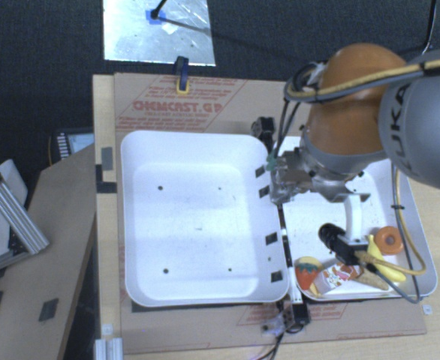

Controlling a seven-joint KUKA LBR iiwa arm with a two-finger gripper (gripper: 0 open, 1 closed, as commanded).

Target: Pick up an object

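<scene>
Over the right bin (411,223): arm (370,111) | end effector (284,182) near the bins' divider, finger state cannot be told | orange ball (389,240), yellow item (381,265), red-white packet (326,277) at front.

You had two bins side by side on the worktop (107,201); the objects (351,265) lay clustered in the right bin's (424,265) front part, under the arm (355,103).

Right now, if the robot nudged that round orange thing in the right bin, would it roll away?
Probably a little. The orange ball looks round and smooth, so it may roll, though the yellow piece beside it and the bin wall would likely stop it.
</scene>
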